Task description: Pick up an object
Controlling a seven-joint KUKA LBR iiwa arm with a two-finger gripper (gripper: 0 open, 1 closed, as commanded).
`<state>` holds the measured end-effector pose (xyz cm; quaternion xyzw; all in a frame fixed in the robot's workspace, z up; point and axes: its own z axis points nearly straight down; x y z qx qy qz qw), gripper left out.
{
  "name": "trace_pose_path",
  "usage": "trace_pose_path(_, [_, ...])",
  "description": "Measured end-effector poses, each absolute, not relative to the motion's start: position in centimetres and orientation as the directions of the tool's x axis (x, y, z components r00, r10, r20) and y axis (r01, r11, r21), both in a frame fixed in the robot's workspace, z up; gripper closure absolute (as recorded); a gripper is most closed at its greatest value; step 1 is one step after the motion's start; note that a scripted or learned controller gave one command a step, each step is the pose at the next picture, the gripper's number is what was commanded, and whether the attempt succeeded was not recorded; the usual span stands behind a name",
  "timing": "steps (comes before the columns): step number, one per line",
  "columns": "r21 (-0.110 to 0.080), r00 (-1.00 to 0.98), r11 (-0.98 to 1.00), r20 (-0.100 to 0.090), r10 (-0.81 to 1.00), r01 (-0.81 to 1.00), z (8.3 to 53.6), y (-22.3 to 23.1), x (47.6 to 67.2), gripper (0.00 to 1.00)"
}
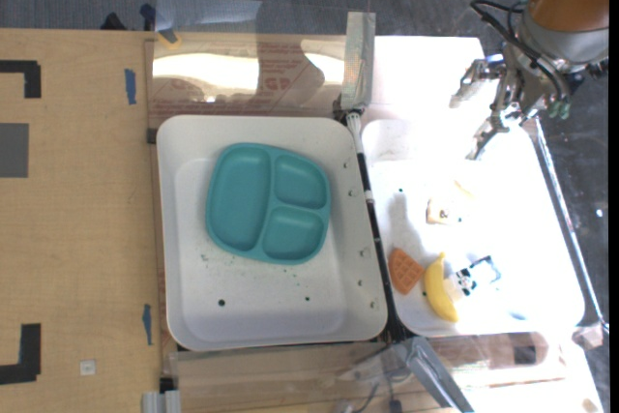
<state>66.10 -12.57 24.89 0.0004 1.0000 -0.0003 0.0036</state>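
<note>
Nothing is picked yet: our pincer [481,111] hangs wide and empty above the right bin [551,208], well apart from the banana [440,290] and waffle [405,270].

I see my gripper [481,114] hanging open and empty over the right bin's [551,198] far end, with a banana [440,288], waffle piece [405,270] and small white block [443,211] below it.
</note>
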Motion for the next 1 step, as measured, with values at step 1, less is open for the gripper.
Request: trace_pose_path(1, [-0.002,-1.0,1.0,-0.018,0.0,0.001,26.26,-12.52,66.32,1.0])
